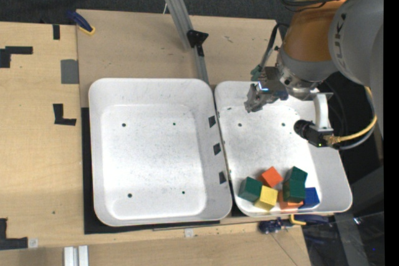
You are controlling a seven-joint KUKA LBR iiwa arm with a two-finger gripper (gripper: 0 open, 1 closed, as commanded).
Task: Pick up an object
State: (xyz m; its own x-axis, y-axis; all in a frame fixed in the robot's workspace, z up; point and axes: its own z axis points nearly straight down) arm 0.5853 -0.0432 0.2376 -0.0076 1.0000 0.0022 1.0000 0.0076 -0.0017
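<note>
**K:** Since the blocks (277,189) sit bunched in the right bin's (249,134) near corner, why's the gripper (255,99) up at the far edge?

**M:** Probably mid-approach, well apart from them. Holding nothing; finger width, can't tell.

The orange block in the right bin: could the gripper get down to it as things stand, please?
Probably yes. The orange block sits on top of the pile, uncovered, and the gripper hangs over the same bin's far end with bare floor between.
</note>
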